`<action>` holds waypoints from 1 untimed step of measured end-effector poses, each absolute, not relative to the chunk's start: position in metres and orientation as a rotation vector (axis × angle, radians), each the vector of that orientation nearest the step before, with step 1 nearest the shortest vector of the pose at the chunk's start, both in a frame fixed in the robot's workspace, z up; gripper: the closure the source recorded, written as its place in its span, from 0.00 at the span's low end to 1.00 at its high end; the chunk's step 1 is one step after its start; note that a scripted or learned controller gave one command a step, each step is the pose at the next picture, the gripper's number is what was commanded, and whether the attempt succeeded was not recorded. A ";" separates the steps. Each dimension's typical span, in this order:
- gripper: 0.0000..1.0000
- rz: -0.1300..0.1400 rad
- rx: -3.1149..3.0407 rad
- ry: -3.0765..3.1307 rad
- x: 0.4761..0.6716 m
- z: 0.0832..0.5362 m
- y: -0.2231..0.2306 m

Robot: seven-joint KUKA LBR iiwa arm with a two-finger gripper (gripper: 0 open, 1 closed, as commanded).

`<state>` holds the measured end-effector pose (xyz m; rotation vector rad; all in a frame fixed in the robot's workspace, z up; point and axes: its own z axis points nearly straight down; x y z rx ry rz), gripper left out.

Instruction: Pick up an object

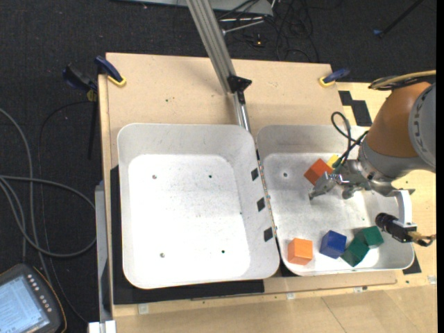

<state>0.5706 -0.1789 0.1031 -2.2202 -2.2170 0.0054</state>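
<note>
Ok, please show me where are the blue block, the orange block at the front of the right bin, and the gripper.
blue block (333,243): camera view, middle of its top face.
orange block (300,250): camera view, middle of its top face.
gripper (320,189): camera view, midway between its fingertips.

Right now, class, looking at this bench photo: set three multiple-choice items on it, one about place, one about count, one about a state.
1. Which bin do the blocks lie in, as the camera sees it?
A. the left bin
B. the right bin
C. both bins

2. How many green blocks are there?
A. none
B. two
C. four

3. Where is the gripper?
A. beside the upper orange block
B. over the left bin
C. outside both bins

Answers:
1 B: every block lies in the right bin.
2 B: two green blocks lie by the blue block.
3 A: the gripper sits next to the upper orange block, away from the lower orange block.
</note>
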 end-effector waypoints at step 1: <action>0.00 0.003 -2.221 -2.220 0.571 0.095 -0.179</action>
